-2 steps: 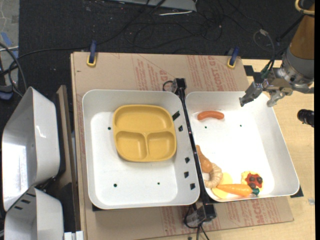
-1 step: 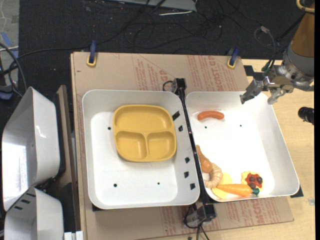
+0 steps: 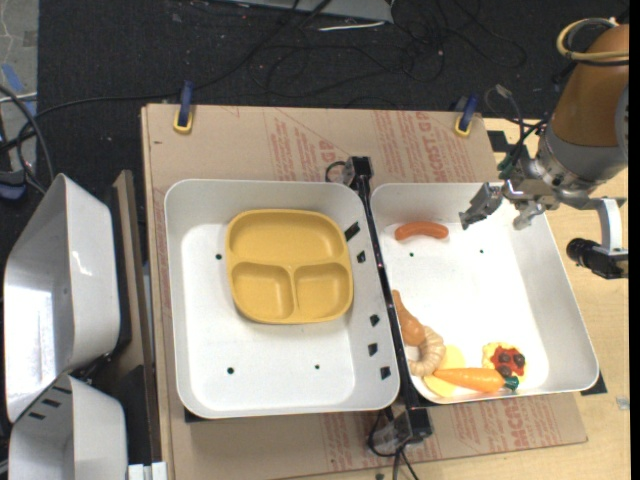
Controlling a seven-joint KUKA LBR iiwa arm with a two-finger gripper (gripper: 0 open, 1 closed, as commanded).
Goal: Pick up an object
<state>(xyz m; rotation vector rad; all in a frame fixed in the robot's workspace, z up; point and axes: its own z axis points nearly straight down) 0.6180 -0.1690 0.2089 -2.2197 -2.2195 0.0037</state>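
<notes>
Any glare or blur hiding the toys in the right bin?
Camera view: even lighting, the right bin white but not blown out; hot dog and carrot read sharply; the claw looks slightly soft, casting little shadow.

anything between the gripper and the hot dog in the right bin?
Nothing. In the camera view, the gripper sits at the right bin's far edge, and the hot dog lies to its left; the stretch between them is bare white bin floor.

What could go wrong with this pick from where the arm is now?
The gripper hangs open over the right bin's far edge, so a straight descent may strike the rim. The sausage is slim and might roll away. The carrot lies packed against other toy food in the near corner, hard to grip alone.
</notes>
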